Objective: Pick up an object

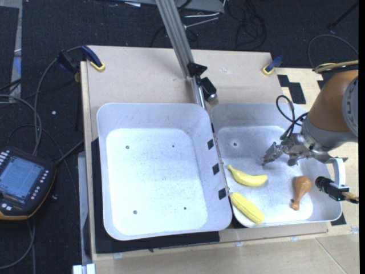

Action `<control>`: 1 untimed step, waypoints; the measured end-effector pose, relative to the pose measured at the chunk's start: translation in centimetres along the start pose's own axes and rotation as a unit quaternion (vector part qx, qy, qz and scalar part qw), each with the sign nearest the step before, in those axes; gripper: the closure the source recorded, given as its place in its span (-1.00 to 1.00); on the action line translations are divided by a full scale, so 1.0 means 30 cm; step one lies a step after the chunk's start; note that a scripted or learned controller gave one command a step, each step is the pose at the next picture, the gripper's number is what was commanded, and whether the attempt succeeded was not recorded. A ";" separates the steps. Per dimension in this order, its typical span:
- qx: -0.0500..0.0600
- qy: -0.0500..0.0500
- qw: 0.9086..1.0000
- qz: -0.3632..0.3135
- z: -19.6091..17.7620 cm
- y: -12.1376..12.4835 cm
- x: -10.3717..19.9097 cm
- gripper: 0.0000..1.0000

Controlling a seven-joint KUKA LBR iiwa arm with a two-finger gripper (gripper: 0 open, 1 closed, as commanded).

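In the right bin (251, 116) we see three objects: a yellow banana (248, 178) lying on its side near the middle, a yellow corn cob (247, 207) just below it against the front-left corner (tilted diagonally), and a brown drumstick (300, 190) further right. We find all three resting apart on the floor.

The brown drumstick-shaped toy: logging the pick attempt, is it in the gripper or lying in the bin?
Lying in the right white bin; the brown drumstick-shaped toy sits apart from the gripper.

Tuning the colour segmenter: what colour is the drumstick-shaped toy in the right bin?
Orange-brown, the drumstick-shaped toy shows best in the camera view, against the right bin's white floor.
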State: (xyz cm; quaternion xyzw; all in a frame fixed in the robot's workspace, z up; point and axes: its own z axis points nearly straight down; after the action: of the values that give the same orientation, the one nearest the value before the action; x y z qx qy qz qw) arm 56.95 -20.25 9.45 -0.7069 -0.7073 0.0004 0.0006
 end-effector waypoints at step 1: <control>-0.001 0.000 1.000 0.000 -0.037 0.001 -0.001 1.00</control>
State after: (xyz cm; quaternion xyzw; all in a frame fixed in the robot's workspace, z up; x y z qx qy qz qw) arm 56.98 -20.29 10.56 -0.7070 -0.7072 0.0001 -0.0001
